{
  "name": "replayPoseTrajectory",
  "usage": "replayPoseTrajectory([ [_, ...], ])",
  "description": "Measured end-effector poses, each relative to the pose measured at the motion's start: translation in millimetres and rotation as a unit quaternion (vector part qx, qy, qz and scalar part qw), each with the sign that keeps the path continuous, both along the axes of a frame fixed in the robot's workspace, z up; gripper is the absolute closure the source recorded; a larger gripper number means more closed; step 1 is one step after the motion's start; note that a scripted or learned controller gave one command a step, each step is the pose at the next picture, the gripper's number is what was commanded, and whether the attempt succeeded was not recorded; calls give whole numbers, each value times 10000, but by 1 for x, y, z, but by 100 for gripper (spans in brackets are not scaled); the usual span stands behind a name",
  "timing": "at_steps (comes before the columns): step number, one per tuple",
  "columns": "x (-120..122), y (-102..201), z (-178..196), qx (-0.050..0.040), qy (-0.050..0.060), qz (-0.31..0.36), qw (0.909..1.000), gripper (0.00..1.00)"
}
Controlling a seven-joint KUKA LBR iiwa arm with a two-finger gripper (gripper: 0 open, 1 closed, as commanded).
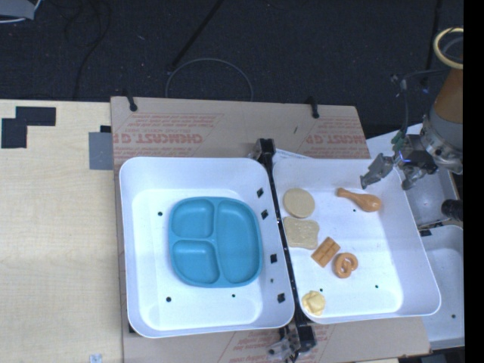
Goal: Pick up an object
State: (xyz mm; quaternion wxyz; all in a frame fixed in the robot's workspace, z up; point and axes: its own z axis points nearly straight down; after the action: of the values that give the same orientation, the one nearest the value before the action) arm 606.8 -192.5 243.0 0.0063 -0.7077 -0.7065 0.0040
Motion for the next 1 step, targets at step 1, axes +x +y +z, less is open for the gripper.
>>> replayPoseTrajectory([
  [1, 2, 0, 8, -12, -61, 9, 10000, 0],
])
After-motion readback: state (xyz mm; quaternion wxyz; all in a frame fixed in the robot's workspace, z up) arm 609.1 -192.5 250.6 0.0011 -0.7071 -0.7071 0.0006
